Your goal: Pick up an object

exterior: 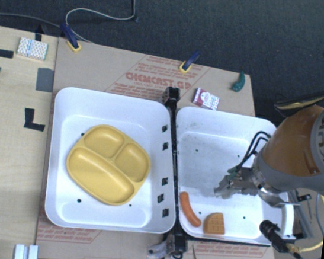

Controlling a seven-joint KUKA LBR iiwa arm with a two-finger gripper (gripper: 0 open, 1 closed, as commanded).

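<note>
Orange-brown, the toy sausage (190, 210) lies near the right bin's (211, 122) front-left corner, long axis running from rear-left to front-right, a waffle piece (215, 224) just beside it. The tool (223, 188) hovers rearward and right of it; its state cannot be determined.

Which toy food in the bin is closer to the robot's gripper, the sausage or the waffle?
The waffle. It lies just below the gripper in the right bin, while the sausage lies further left, toward the divider.
</note>
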